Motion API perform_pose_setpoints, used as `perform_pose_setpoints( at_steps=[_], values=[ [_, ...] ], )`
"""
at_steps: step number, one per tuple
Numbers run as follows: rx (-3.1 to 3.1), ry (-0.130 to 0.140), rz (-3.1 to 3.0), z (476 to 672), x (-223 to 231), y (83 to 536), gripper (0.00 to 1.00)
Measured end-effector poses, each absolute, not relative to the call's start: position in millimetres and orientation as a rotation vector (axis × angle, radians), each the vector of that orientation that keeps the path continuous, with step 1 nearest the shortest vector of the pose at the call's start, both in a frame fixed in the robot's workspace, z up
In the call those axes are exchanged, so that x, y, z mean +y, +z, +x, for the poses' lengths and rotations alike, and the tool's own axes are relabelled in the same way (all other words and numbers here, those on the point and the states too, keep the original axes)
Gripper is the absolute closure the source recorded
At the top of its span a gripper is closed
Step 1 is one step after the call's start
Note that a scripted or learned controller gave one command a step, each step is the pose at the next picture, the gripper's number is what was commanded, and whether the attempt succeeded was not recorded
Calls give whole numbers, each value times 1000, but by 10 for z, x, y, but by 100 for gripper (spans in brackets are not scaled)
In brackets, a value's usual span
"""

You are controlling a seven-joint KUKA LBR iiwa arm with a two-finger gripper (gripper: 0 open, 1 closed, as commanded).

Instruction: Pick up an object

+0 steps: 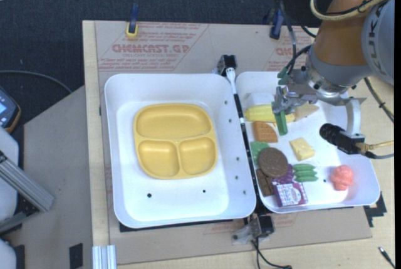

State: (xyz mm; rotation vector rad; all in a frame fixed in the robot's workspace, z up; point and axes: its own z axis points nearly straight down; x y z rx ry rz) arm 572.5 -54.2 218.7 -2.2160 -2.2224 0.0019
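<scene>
- My fingers [281, 112] hang low over the right bin's [366, 168] far left corner, touching or just above the corn cob [259, 114].
- Whether they are spread or pinching, I cannot tell.
- Center on the cob before closing; the cracker [265, 131] lies just beside.
- The board [150, 48] at the counter's far edge reads "CHEMCAST".

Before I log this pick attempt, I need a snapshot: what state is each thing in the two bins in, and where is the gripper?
gripper: low in the right bin, over the corn
corn: lying flat, under the fingertips
yellow tray: upright in the left bin, nothing in its compartments
cheese wedge: lying flat, apart
brown cookie: resting on other items
purple packet: lying flat
pink toy: alone
</scene>
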Motion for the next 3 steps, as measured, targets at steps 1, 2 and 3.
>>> perform_pose_setpoints(
  at_steps=[1, 2, 3],
  values=[
    [-2224, 1, -2214, 5605, -33, 2316, 100],
    [-2222, 3, -2215, 5447, 474, 2180, 100],
    [-2225, -2, -2219, 5519, 696, 2158, 100]
  ],
)
